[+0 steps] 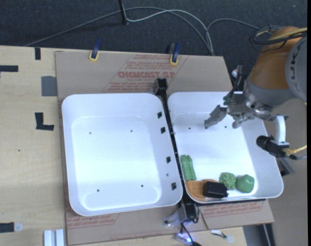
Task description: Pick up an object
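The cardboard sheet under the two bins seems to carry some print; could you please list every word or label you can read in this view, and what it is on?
"CHEMCAST GP", roughly: red print on the cardboard sheet, behind the left bin; blurred, so the reading is uncertain.
Smaller red lines around that word: too blurred to read.
Red print on the cardboard's front edge: too small to read.

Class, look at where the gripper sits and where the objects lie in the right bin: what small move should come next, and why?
Probably move the gripper toward the near edge of the right bin. It sits over bare floor at the far end, while the green stick, black block and green pieces cluster at the near end.
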You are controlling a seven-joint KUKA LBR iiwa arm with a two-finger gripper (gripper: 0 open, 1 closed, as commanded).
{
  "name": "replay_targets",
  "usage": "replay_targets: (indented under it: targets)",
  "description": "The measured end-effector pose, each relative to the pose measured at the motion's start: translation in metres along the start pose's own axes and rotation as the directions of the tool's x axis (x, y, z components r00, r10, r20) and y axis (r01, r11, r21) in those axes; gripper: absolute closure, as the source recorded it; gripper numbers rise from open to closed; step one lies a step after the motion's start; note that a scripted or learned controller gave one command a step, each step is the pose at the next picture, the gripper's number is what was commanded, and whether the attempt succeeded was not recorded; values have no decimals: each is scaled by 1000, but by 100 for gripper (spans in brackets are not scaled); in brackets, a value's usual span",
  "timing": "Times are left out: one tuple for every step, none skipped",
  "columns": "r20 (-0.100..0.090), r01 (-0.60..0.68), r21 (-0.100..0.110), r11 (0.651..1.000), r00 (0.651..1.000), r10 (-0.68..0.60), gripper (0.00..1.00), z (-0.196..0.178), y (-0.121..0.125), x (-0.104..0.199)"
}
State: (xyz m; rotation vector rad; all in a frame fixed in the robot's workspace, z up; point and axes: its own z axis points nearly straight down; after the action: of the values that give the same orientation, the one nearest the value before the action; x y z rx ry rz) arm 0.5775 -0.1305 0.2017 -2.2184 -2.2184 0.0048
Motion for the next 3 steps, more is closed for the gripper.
replay_targets:
  targets:
    - [1,1,-5,1000,1000,-1,0,-2,1,0]
    - [0,1,0,1000,1000,-1,0,52,10,3]
    - [0,1,0,1000,1000,-1,0,109,1,8]
